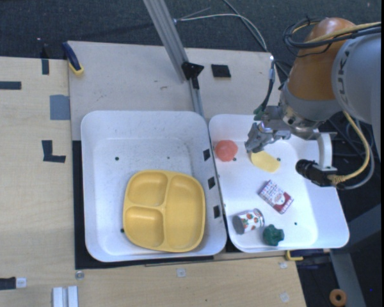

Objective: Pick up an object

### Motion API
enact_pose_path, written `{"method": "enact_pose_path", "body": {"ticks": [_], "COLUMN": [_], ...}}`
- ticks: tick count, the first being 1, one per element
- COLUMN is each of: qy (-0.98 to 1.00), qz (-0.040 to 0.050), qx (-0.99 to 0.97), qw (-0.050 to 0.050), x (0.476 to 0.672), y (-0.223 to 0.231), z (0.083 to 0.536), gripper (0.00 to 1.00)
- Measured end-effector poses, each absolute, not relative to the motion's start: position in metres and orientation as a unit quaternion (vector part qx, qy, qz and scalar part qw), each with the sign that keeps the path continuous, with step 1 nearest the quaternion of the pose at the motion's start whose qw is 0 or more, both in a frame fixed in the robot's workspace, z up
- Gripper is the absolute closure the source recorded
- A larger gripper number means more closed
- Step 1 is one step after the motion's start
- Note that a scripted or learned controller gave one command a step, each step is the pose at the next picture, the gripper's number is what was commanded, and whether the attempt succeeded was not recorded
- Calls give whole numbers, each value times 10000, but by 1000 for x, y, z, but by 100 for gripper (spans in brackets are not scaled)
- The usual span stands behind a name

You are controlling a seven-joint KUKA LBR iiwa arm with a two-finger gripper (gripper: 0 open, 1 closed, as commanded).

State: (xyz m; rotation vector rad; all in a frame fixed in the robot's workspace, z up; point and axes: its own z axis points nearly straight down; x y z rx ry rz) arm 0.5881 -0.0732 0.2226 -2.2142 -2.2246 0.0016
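The right bin [320, 226] holds a red ball [226, 149] at its far left, a pale yellow lump [266, 162], a red and white packet [275, 196], a small white and red cup lying on its side [249, 221] and a green toy [272, 235]. My gripper [258, 142] hangs just above the far end of the yellow lump, to the right of the red ball. Nothing is visibly between its fingers.
The left bin [96, 171] holds a yellow divided tray [164, 210]. A slanted metal pole [169, 31] runs behind the bins. Cables loop beside the arm [326, 62] at the right.
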Motion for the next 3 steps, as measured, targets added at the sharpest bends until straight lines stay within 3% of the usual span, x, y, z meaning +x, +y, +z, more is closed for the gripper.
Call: {"method": "enact_pose_path", "body": {"ticks": [1, 3], "qy": [-7092, -7091], "qz": [5, 14], "qx": [-7050, -7051], "qw": [17, 21], "x": [579, 525], "y": [-24, 75], "z": [221, 215], "gripper": [100, 100]}}
